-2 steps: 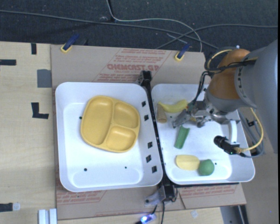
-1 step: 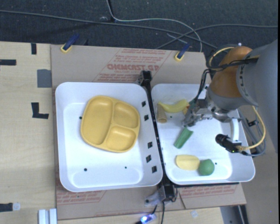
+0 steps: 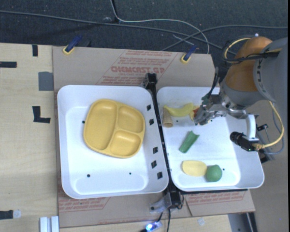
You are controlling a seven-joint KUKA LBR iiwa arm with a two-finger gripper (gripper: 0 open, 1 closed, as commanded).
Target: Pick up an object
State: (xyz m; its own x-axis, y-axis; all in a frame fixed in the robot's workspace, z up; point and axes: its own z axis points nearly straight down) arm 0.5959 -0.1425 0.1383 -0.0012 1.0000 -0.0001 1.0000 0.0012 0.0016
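The grey arm is reached in from the right over the right bin, its wrist bent downward. The gripper is lowered just beside the banana at the bin's far side. The green piece is left lying nearby.

Two bins side by side on bench. Left bin: divided plate lies in its upper middle. Right bin: banana at 10 o'clock, near the divider; gripper just beside it at its 3 o'clock. Pepper-like piece mid-bin. Lemon-like piece at 6 o'clock, touching round fruit at its 3 o'clock.
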